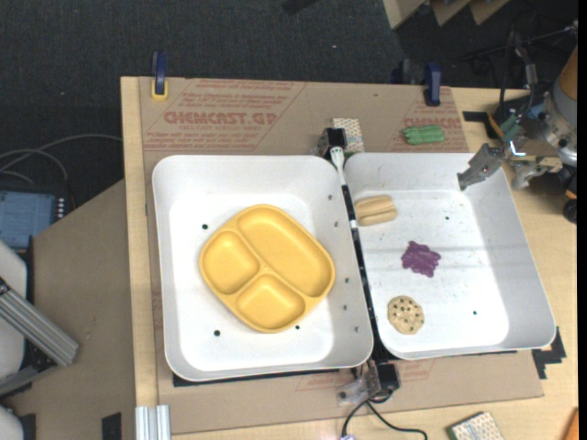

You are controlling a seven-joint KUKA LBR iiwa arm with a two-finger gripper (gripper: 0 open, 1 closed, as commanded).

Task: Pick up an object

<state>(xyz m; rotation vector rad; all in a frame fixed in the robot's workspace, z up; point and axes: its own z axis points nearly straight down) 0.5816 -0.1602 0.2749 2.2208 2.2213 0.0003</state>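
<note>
Purple object (421,258) lying in right bin (514,246), pincer (479,168) poised over its far corner, grip state unclear

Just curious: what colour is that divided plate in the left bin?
Yellow; the divided plate shows plainly in the camera view.

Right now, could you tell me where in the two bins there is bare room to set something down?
The right bin has bare floor along its right side and its far half, beyond the bread roll. Its near-left part is crowded by the purple piece and the cookie. In the left bin, the yellow tray leaves only a margin.
</note>
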